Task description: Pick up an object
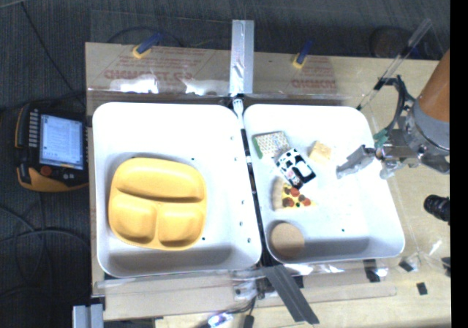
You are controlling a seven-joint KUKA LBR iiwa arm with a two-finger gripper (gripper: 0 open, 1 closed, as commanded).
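Observation:
The right bin [365, 242] holds several small objects. A green and white checkered piece [269, 144] lies near its back left, with a black and white item [295, 168] just in front of it. Further right is a pale yellow block [320, 150]. A small item with red and orange spots [294, 199] sits lower down, and a brown round disc [287, 236] lies near the front wall. My gripper [356, 160] hangs over the right half of this bin, to the right of the yellow block, and I see nothing held in it.
A large yellow moulded object [156, 201] fills much of the left bin [117, 122]. A metal divider post [242, 56] stands behind the bins. A handheld pendant with a screen [53, 145] lies left of the bench. The arm [431, 126] enters from the right.

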